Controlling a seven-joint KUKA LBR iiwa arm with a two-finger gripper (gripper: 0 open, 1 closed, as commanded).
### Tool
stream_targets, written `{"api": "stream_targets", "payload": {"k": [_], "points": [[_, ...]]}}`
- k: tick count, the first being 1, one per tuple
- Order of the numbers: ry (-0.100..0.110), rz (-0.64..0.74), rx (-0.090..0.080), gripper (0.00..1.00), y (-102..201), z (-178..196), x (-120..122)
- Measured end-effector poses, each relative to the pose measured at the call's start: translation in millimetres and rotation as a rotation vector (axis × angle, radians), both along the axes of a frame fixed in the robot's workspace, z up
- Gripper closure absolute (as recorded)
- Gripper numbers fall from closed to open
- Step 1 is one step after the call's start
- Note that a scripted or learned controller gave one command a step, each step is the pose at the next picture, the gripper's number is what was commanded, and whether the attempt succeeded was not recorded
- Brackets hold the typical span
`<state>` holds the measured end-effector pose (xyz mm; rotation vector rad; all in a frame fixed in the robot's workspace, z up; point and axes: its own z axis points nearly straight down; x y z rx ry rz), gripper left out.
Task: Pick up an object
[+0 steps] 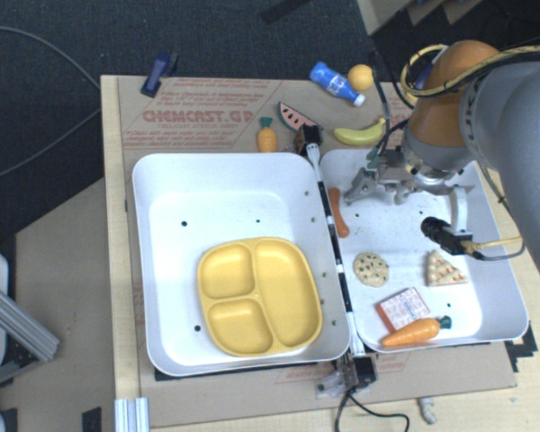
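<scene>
Left bin [162, 196]: one yellow tray [256, 295] with three compartments, lying flat toward the near right corner, nothing visible in the compartments.

On the surface [198, 115] behind the bins, left to right: blue clip [157, 75] at the far left edge, small orange carrot-like toy [267, 139], watermelon slice [292, 115], blue bottle [336, 84] lying on its side, yellow lemon [361, 76] just beside the bottle, banana [360, 133] near the right bin's back rim.

Right bin [495, 295], left to right: red sausage [339, 212] along the left wall, close to the divide between the bins; cookie [371, 268] with dark chips near the middle; red packet [402, 308] toward the near side; carrot [414, 331] just in front of the packet, touching or nearly touching it; pizza slice [446, 270] toward the right, well apart from the cookie.

Arm in from the right, orange band above the wrist, jaws [378, 185] low over the back part of the right bin, near the far end of the sausage. Whether released or clenched: cannot tell, parts too small and cluttered. Nothing seen between them.
</scene>
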<state>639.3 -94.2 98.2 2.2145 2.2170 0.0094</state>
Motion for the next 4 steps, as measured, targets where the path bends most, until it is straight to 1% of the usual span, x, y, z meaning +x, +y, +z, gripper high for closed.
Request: {"api": "stream_targets", "payload": {"k": [1, 2, 3, 4], "points": [[0.012, -0.002, 0.002, 0.00, 0.2, -14.2, -52.4], [0.012, -0.002, 0.002, 0.00, -1.7, -14.1, -106.6], [0.013, -0.002, 0.003, 0.00, 2.6, -13.9, -114.5], [0.012, -0.002, 0.003, 0.00, -4.9, -13.9, -118.6]]}}
